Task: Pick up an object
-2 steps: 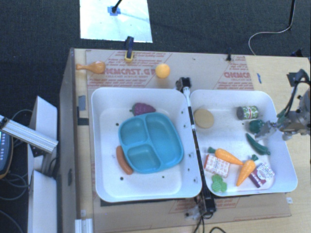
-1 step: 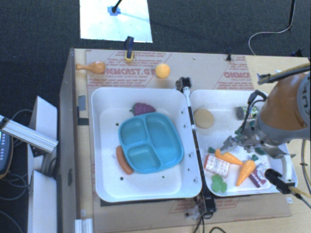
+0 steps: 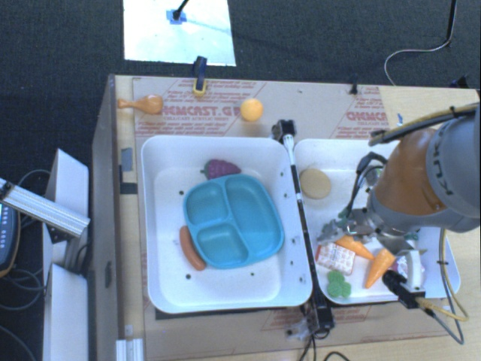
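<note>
Dark carpet floor (image 3: 338, 21) around a brown bench (image 3: 225, 100) with red print. White sheet (image 3: 179, 21) on the floor above the bench, blue mark on it. Thin cable (image 3: 421, 47) loops top right. White and grey equipment (image 3: 45, 216) at left, cables beneath.

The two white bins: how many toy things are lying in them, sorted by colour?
Orange: 3 — sausage, two carrots
Blue: 1 — divided plastic plate
Purple: 1 — grape bunch
Tan: 1 — round cookie
Green: 1 — broccoli piece
White and red: 1 — square block
Total: 8
</note>
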You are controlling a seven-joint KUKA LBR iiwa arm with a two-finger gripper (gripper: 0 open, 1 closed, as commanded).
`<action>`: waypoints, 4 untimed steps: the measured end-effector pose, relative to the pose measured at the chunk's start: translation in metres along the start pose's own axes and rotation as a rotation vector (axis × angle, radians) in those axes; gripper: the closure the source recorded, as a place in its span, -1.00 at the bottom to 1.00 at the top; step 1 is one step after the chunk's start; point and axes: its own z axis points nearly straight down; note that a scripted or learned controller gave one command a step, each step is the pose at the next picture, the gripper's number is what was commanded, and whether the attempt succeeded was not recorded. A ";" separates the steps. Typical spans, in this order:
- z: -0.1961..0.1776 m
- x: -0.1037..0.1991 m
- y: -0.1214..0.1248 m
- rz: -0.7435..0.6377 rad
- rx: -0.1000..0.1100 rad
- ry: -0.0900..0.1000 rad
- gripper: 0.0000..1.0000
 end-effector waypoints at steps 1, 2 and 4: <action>-0.012 0.002 0.003 -0.002 -0.007 0.003 1.00; -0.097 0.079 0.028 -0.003 0.004 0.002 1.00; -0.132 -0.016 0.076 0.000 0.005 -0.001 1.00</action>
